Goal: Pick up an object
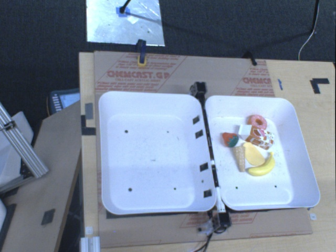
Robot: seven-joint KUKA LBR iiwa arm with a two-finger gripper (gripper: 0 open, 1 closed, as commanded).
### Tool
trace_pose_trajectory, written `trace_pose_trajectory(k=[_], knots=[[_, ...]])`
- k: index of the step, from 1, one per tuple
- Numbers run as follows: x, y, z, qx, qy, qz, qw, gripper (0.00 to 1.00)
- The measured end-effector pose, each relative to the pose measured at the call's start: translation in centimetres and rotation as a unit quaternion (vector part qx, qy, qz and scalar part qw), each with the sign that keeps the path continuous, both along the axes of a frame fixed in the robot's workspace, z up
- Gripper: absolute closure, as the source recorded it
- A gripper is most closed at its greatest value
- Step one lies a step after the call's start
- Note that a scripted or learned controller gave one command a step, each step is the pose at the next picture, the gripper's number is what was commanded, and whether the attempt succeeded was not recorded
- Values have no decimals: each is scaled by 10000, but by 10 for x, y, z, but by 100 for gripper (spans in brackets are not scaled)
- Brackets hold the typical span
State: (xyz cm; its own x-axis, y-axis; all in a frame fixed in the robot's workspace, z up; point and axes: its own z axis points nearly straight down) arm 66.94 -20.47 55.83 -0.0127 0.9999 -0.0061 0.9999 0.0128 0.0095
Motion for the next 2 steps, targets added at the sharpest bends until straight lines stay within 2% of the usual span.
trace_pose_trajectory(k=[1,2], knots=[[0,1,12,-13,-22,26,10000,100],[0,1,11,-11,-17,29,10000,0]])
